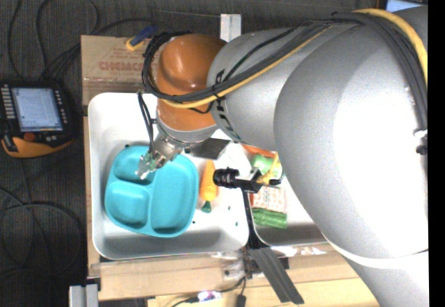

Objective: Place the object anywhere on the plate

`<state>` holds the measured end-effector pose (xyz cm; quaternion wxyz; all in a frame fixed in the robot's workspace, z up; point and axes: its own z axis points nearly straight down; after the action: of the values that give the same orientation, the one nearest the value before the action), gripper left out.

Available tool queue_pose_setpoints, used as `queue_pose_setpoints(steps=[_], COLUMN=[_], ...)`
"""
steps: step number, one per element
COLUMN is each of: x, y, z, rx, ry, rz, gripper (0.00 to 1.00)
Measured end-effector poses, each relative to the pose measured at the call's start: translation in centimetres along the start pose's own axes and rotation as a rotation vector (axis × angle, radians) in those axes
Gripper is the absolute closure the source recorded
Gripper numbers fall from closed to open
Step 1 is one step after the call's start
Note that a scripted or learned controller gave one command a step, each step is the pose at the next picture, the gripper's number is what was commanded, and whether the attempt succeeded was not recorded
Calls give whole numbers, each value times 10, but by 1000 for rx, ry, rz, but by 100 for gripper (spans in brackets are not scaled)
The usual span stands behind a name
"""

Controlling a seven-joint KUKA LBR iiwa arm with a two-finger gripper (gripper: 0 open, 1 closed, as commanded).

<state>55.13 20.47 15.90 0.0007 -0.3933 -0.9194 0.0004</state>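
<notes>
Overhead, gripper (147, 168) hangs above the blue plate (170, 198); its grip unclear; box (111, 66) lettering perhaps "CHIMAC".

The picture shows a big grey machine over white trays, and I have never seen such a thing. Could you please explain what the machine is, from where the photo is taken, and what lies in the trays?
The big grey shape is a robot arm with an orange band above its wrist. It reaches in from the right. One fixed camera looks down on the bench at a slant.

On the bench are two shallow white bins. The left bin contains a turquoise plate with compartments, and beside the plate lies a toy carrot. The right bin holds some small colourful packages, partly hidden by the arm.

The arm's hand is over the upper part of the plate. Whether it holds anything is too small and blurred to tell.
</notes>
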Motion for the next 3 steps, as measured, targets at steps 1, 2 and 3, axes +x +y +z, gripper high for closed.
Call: queue_pose_setpoints(steps=[1,2,3], x=[44,-4,-6], y=[-53,-97,-37], z=[17,-110,-133], rx=[3,1,0], ry=[1,-3,-4], rz=[-104,1,-172], gripper=[100,100,100])
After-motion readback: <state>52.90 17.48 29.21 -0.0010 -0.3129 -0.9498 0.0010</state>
